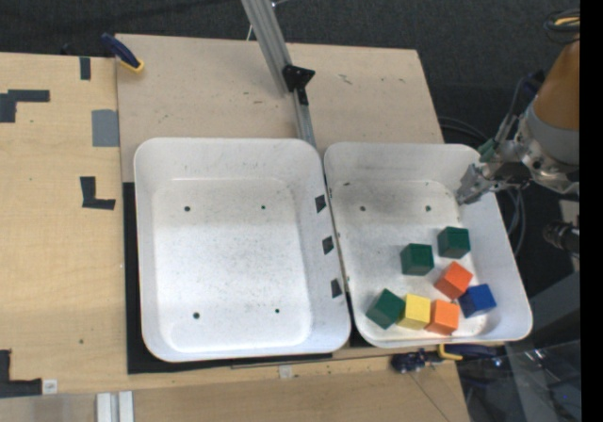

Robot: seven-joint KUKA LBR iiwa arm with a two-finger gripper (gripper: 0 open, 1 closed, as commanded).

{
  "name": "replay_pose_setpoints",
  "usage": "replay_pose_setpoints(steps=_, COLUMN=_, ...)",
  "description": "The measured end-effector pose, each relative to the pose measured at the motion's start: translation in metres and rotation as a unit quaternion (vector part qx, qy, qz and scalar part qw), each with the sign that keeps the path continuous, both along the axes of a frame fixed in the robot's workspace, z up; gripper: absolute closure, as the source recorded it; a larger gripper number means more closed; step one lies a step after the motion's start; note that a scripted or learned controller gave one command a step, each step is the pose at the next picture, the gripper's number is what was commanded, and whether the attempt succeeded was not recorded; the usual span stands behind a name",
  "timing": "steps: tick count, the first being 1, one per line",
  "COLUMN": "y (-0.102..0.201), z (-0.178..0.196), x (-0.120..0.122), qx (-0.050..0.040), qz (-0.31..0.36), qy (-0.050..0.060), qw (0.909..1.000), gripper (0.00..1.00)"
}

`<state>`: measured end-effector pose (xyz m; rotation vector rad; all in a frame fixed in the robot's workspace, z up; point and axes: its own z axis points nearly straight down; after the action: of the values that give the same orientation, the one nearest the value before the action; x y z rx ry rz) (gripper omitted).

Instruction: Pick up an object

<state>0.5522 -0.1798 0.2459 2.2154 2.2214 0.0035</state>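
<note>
Where the right bin (pixel 426 166) narrows toward its lower corner, we see seven small blocks gathered together: a dark green cube (pixel 453 241) highest up, another green cube (pixel 416 258) just to its left and a little lower, an orange cube (pixel 456 279) below them, a blue cube (pixel 479 299) against the bin's right wall, and along the bottom a green cube (pixel 385 307), a yellow cube (pixel 416 310) and a second orange cube (pixel 444 316) sitting side by side, the yellow one touching both neighbours. We find the gripper (pixel 470 188) above this cluster in the picture, over the upper right part of the same bin, near its right rim. It stands apart from every block; the closest is the dark green cube, which lies below it in the view with bare white bin floor between them. We see nothing between its tips and nothing touching them. Its dark end is small and blurred against the white plastic, so we cannot tell how wide it stands. Behind it the grey arm (pixel 556 133) with its orange band reaches in from the right edge. We see the left bin (pixel 226 152) beside the right one, both resting on the wooden surface (pixel 188 81), with a slanted metal pole (pixel 259 10) rising from between them.
</note>
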Motion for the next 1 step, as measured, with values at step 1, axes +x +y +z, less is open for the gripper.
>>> replay_pose_setpoints(steps=1, y=0.0004, z=0.0192, x=0.0006, qx=0.0006, qz=-0.001, qy=0.002, qw=1.0000, gripper=1.00)
